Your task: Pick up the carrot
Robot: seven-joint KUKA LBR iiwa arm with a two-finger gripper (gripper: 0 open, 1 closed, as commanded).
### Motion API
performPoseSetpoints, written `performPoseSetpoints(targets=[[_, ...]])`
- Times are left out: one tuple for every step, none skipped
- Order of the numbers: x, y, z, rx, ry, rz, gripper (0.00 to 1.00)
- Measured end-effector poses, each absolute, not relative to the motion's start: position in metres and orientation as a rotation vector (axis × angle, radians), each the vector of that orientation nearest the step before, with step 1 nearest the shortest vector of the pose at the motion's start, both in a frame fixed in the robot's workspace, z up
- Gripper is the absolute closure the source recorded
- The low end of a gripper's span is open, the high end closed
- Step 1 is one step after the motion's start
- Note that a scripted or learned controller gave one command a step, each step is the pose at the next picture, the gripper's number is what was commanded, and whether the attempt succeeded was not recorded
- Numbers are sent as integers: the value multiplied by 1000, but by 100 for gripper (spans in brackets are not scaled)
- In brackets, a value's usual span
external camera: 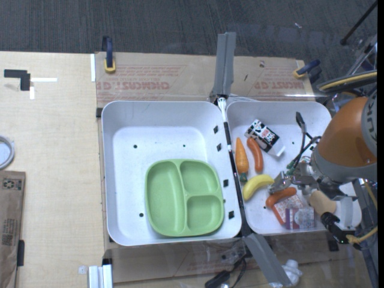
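One carrot (241,155), one banana (257,185), one end effector (279,187), grip state indiscernible.

Robotics lab: grey arm (351,140) stood over two white bins (114,161) on a clamped (108,56) cardboard-topped desk (48,131); cables (348,80) trailed nearby.
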State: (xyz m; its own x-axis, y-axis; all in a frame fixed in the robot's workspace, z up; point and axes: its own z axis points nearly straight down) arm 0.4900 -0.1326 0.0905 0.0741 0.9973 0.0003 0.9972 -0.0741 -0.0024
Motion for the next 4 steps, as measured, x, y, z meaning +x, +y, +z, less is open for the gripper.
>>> performPoseSetpoints(targets=[[572, -122, 91, -1830, -2556, 4, 0], [572, -123, 99, -1833, -2552, 3, 100], [621, -125, 232, -1591, -2707, 3, 100], [660, -168, 286, -1516, -2754, 1, 100]])
